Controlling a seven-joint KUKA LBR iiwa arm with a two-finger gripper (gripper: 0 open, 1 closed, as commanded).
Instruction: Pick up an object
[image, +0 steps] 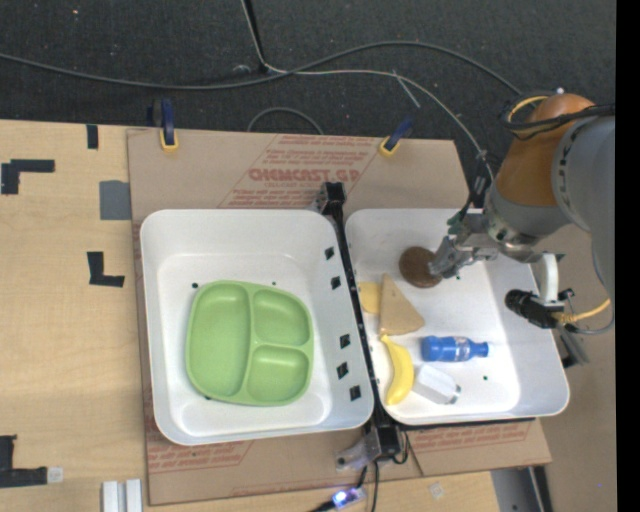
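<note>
Objects for picking lay in the right bin (500, 395), and the one nearest the gripper (443, 262) was a brown round piece (417, 267) toward the far side of that bin, near its middle. We saw the gripper hanging just at the right edge of this brown piece, seemingly touching it, but we could not tell whether it was spread or closed, nor whether it had any grip on the piece. Nearer to us and slightly left lay a tan wedge (400, 309), partly over a pale yellow piece (369, 297) beside the divider between the bins. A banana (399, 369) curved along the near left part of the same bin, with a blue bottle (453, 349) to its right and a small white block (436, 385) just near of the bottle. We noted a green divided plate (250, 342) lying flat in the left bin (165, 260), well apart from the arm (545, 170), which came in from the right.
</note>
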